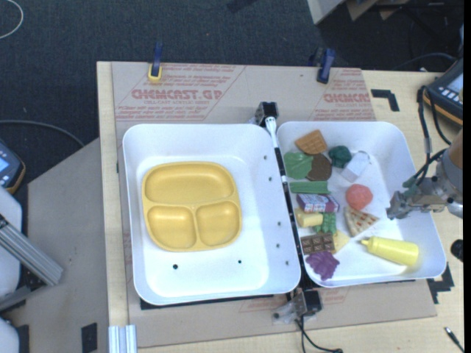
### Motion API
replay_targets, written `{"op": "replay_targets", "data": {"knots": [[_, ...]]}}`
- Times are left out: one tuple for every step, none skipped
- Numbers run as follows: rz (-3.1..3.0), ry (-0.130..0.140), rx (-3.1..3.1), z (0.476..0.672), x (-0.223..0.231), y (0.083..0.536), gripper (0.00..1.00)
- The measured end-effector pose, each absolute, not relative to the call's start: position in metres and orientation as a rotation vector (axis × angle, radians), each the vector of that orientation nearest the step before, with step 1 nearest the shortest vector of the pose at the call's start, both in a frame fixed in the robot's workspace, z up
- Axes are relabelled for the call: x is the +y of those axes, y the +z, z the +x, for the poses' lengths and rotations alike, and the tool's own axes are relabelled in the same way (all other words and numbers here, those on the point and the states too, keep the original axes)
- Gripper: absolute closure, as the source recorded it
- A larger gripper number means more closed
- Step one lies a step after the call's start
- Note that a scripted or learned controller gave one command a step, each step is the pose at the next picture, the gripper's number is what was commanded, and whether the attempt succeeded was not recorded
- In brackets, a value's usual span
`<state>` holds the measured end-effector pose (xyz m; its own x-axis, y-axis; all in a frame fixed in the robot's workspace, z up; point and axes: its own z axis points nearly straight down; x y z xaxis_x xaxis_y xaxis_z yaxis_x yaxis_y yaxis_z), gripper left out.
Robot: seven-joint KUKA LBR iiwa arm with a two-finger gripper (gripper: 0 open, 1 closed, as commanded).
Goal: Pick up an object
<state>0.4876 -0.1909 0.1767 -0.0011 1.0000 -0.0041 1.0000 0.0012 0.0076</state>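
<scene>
Gripper [403, 203] of mine hovers at the right edge of the right bin [390, 134]; whether it is wide or narrow I cannot tell. Judging this the approach step, I must next descend onto something, perhaps the yellow bottle [391, 249] just below-left.

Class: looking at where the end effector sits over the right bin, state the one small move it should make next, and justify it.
Probably a short shift toward the red ball or the yellow bottle, then down. The end effector hangs at the right bin's right side with nothing seen in it, and those two lie nearest.
</scene>
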Motion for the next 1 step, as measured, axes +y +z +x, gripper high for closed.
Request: {"op": "replay_targets", "data": {"knots": [[2.214,0.004,2.217,0.4892,-0.1915,0.2283,1.0]]}}
